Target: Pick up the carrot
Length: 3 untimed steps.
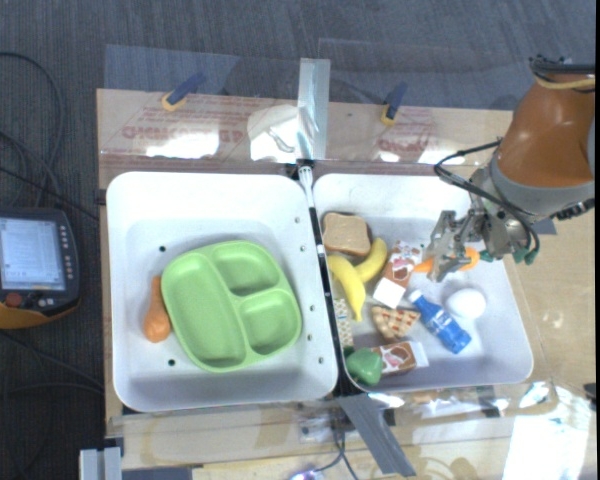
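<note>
An elongated orange carrot lies in the left bin, against the left rim of a green divided plate. My gripper hangs over the right bin, near its upper right part and far from that carrot. A small orange piece shows right beside the gripper; I cannot tell whether it is held or lies in the bin below.
The right bin holds a bread slice, a banana, a white egg, a blue bottle, a green vegetable and several small packets. A teach pendant lies off the bench at left.
</note>
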Each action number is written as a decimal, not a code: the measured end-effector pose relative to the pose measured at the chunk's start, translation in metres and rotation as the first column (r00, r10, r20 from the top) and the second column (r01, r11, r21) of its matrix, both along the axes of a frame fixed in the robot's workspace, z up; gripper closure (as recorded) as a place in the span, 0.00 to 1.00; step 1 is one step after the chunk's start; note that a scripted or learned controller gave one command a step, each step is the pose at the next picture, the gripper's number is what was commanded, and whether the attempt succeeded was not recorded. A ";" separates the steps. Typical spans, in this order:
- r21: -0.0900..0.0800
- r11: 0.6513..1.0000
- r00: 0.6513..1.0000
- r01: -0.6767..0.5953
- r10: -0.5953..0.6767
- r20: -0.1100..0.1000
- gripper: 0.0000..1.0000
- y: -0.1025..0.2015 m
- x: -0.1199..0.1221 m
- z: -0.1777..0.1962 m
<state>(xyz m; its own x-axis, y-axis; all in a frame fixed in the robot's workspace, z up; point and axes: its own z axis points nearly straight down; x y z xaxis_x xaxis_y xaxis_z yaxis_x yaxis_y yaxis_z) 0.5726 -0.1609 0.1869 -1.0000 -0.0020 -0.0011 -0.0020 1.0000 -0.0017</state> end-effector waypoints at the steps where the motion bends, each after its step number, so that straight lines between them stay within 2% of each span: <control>1: 0.001 1.000 1.000 0.006 -0.006 0.008 0.00 -0.027 0.029 -0.079; 2: -0.002 0.996 0.996 0.091 -0.091 0.010 0.00 0.003 0.027 -0.096; 3: -0.006 0.996 0.996 0.089 -0.089 0.014 1.00 0.004 0.028 -0.085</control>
